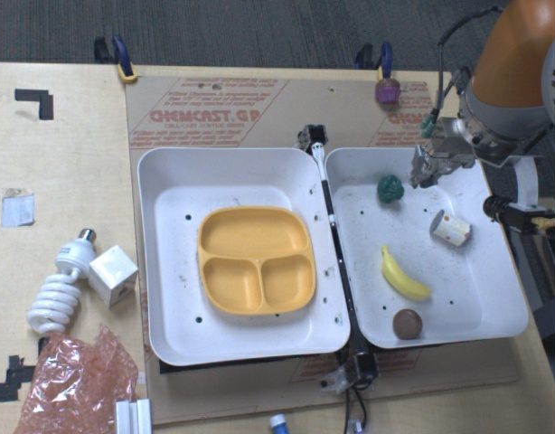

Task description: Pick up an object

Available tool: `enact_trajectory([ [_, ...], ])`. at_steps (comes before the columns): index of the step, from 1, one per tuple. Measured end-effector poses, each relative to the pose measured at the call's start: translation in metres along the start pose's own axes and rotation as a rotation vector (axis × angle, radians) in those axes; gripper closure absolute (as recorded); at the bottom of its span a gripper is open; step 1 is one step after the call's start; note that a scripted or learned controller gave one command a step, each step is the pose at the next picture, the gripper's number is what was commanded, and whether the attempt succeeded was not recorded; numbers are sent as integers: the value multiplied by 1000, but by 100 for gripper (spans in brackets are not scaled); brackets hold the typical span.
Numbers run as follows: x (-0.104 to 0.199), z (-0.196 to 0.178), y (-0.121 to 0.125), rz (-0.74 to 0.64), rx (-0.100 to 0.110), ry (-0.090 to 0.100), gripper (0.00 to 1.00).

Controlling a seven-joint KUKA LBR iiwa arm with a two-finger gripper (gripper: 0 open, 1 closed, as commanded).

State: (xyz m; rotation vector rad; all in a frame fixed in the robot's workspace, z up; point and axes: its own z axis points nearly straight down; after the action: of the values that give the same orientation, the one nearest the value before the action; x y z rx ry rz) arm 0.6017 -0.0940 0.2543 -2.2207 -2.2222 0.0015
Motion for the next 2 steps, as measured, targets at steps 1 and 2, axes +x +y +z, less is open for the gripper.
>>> enact_trajectory([
  [1,-19,160,-26,3,0,0,0],
  [2,-6,162,-70,3,0,1,0],
])
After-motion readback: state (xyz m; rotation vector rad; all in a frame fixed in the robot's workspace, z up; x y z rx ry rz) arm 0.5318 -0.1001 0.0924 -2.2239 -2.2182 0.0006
